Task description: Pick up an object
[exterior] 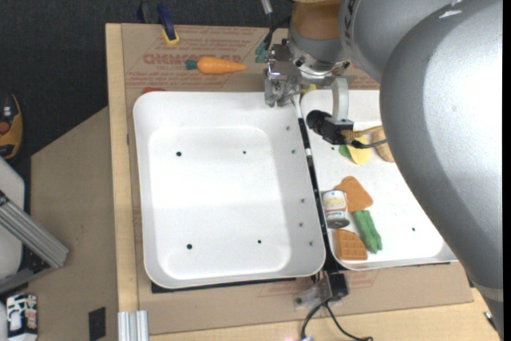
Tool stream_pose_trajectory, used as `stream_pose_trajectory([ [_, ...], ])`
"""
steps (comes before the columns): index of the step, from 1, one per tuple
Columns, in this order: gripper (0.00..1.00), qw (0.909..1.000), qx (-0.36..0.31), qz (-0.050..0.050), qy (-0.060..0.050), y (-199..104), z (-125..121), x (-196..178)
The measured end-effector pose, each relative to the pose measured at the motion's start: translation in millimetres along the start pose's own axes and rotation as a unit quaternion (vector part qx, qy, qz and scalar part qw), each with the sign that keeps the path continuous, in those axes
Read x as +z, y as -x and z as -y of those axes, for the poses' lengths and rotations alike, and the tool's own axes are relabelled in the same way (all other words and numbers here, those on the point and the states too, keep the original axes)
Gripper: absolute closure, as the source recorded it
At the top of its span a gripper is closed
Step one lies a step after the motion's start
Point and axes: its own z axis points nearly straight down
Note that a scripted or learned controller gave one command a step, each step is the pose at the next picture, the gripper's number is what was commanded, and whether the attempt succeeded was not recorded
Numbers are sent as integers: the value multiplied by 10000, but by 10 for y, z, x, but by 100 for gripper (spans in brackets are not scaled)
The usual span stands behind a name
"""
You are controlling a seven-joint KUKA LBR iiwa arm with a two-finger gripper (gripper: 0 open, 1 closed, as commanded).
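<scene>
Objects for picking lie in the right bin (415, 231), right of centre: a yellow piece (359, 152), a small can (335, 208), a green item (369, 229) and a waffle-like piece (349, 245). An orange carrot (217, 65) rests on the cardboard surface (128, 172) at upper centre, outside the left bin (223, 196). At the bins' upper edge hangs the claw (281, 88); I cannot tell how far open it is, and no item is visible in it.
</scene>
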Motion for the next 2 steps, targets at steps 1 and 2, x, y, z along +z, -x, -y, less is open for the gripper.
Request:
stream_pose_trajectory([
  [1,100,10000,-40,-37,63,-1158,-35,-1236],
  [2,100,10000,-7,-25,45,-1511,301,-2194],
])
